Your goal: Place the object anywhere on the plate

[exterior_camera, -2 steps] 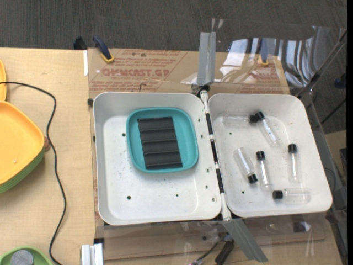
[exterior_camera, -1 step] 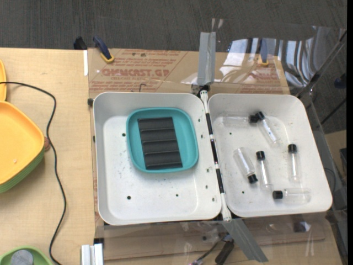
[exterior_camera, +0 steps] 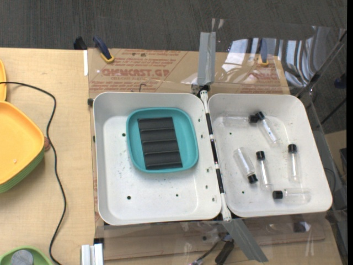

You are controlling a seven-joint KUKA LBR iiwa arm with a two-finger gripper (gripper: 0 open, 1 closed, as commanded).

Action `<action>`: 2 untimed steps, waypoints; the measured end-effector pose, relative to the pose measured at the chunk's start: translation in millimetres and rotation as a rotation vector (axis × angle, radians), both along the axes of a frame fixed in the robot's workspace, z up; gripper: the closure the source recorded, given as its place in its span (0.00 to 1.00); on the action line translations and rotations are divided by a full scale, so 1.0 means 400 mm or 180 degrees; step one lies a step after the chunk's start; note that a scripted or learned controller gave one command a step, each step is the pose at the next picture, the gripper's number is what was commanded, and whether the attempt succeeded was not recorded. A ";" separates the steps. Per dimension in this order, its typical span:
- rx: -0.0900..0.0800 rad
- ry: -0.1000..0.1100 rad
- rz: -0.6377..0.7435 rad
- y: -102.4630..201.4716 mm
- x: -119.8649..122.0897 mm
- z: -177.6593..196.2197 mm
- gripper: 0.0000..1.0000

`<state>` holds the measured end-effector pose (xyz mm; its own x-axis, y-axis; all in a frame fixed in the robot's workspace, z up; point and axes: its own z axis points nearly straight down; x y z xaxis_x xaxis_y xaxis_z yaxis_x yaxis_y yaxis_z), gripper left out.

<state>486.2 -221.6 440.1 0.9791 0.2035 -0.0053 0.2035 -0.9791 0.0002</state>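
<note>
A teal plate (exterior_camera: 162, 139) carrying a black ribbed insert (exterior_camera: 159, 143) sits in the left white bin (exterior_camera: 110, 197), while five clear vials with black caps (exterior_camera: 263, 170) lie scattered, well apart from it, in the right white bin (exterior_camera: 314, 148).

This is a robotics lab or test workshop. Two shallow white plastic bins (exterior_camera: 110, 164) sit clamped side by side on a sheet of printed brown cardboard (exterior_camera: 143, 70) over a pale wooden bench (exterior_camera: 44, 214). Right of the bins stands a clear acrylic guard panel (exterior_camera: 325, 54); beyond them lies dark grey carpet (exterior_camera: 138, 10). A black cable (exterior_camera: 55, 164) trails left of the bins.
</note>
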 end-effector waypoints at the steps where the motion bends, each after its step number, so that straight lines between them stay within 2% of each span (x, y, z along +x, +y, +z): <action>1: 0.0005 0.0003 -0.0011 0.000 -0.019 0.000 0.00; 2: 0.0001 0.0001 0.0000 0.000 0.000 0.000 0.00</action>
